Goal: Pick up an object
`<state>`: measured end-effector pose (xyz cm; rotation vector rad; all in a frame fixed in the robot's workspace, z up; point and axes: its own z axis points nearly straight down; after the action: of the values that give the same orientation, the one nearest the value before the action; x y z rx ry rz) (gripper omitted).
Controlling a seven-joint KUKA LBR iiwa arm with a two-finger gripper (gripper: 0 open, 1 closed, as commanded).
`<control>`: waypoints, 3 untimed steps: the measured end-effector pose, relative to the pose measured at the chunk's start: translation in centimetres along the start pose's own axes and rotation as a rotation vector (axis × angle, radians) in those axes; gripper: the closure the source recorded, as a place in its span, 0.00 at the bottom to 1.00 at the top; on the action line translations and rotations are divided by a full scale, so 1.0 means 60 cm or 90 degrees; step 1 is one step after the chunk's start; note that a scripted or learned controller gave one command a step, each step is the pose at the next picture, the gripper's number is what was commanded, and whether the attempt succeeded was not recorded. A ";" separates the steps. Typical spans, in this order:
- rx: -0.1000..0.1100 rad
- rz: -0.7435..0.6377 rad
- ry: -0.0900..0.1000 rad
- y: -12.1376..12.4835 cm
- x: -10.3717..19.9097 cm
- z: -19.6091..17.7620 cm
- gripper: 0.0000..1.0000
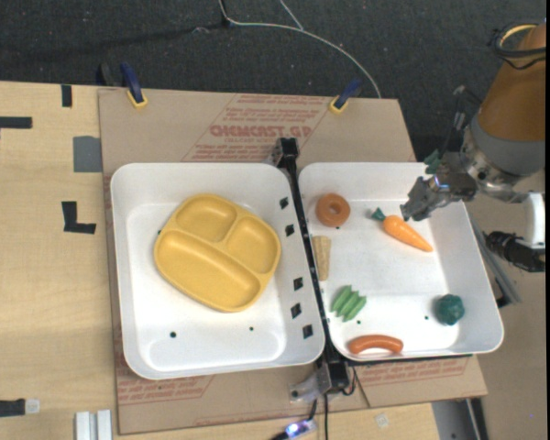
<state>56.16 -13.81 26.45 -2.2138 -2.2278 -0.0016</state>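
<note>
Toy carrot [408,232] lies in right bin [472,273], well right of doughnut [332,210]. Pincer [422,200] hovers just above carrot's leafy end; grip state: cannot tell. Step: approach, nothing held. Next: descend, centre over carrot body, clamp.

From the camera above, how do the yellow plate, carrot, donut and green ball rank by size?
1. Yellow plate, by far largest.
2. Carrot.
3. Donut and green ball: these look alike, so I won't rank them.
</note>
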 end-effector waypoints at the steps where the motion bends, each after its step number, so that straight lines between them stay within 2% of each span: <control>1: 0.001 0.001 0.000 -0.006 0.074 0.001 1.00; 3: 0.003 0.000 0.000 -0.025 0.250 0.055 1.00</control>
<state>54.58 1.17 23.17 -2.2123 -2.2256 0.0029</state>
